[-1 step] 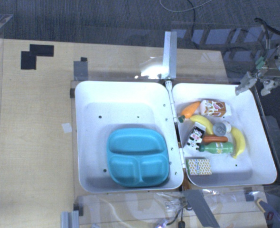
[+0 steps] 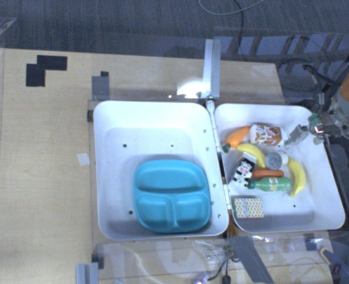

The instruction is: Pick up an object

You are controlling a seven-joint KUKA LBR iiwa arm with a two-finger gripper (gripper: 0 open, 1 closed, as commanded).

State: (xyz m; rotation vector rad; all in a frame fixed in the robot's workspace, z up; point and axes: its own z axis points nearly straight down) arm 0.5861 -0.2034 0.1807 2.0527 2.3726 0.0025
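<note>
- Bench (image 2: 44, 176): pale wooden surface bearing two shallow white bins side by side.
- Left bin (image 2: 112, 129): contains one blue compartment tray (image 2: 171, 195), lying flat toward the near edge.
- Right bin (image 2: 328, 209): contains a cluster of small objects. At the far side, an orange piece (image 2: 238, 136) lies beside a brown and white packet (image 2: 265, 135).
- Centre of the cluster: a yellow banana (image 2: 253, 153), a black and white toy (image 2: 242, 172), a round grey can (image 2: 274, 160) and a thin red item (image 2: 268, 173), close together.
- Near side: a green bottle (image 2: 271, 185) on its side, a second banana (image 2: 298, 177) just right of it, and a patterned square pack (image 2: 248, 207) apart from the others.
- Gripper (image 2: 297, 135): above the far right part of the right bin, near the can; whether its fingers are spread or pressed together cannot be told, and nothing appears to be between them.
</note>
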